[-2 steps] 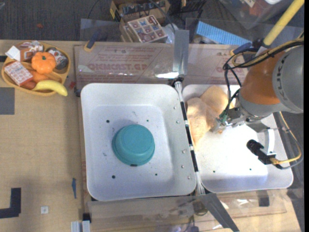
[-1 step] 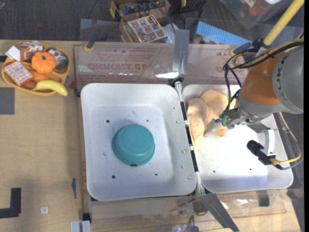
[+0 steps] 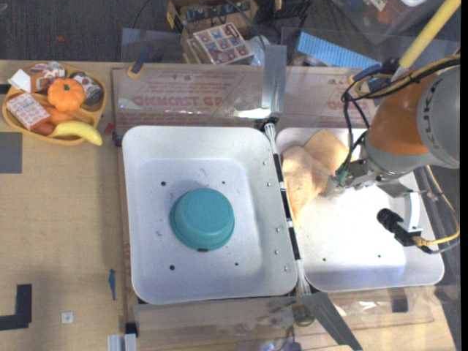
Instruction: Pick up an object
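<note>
Presently we judge the approach in hand: gripper [image 3: 338, 181] beside the tan object [image 3: 307, 168]; its opening we cannot tell; descent and closing follow.

Teal bowl [image 3: 202, 219], white bins [image 3: 146, 159]

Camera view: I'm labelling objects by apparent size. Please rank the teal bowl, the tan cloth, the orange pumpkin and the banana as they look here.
1. teal bowl, in the left bin.
2. tan cloth, in the right bin; looks close to the bowl, and the arm may cover part of it.
3. banana.
4. orange pumpkin; close to the banana, so unsure.
</note>
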Robot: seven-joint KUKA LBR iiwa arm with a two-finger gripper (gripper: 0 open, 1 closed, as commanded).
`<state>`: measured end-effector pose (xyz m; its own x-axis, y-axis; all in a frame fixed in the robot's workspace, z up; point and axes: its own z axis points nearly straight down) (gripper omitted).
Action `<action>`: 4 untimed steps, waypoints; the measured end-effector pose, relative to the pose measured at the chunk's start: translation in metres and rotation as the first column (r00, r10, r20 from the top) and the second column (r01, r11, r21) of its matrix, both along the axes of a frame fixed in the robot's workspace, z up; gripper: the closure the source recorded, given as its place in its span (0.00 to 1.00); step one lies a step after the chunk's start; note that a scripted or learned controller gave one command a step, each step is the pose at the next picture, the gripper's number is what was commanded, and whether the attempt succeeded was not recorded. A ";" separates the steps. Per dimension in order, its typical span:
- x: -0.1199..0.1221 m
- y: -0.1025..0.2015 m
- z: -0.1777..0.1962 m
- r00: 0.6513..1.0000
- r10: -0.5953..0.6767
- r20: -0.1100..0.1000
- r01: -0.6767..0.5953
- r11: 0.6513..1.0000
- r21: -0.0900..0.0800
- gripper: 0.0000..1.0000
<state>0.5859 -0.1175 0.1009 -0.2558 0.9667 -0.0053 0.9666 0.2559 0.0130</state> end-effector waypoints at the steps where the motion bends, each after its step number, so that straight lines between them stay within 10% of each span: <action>1: 0.000 0.000 0.000 1.000 0.000 0.000 0.000 1.000 0.000 0.00; 2: 0.000 -0.002 0.010 1.000 -0.004 0.003 0.004 1.000 -0.001 1.00; 3: 0.000 -0.002 0.010 1.000 -0.004 0.003 0.004 1.000 -0.001 0.00; 4: 0.000 -0.002 0.011 1.000 -0.004 0.003 0.004 1.000 -0.001 0.00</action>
<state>0.5864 -0.1199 0.1114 -0.2516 0.9678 -0.0067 0.9677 0.2517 0.0161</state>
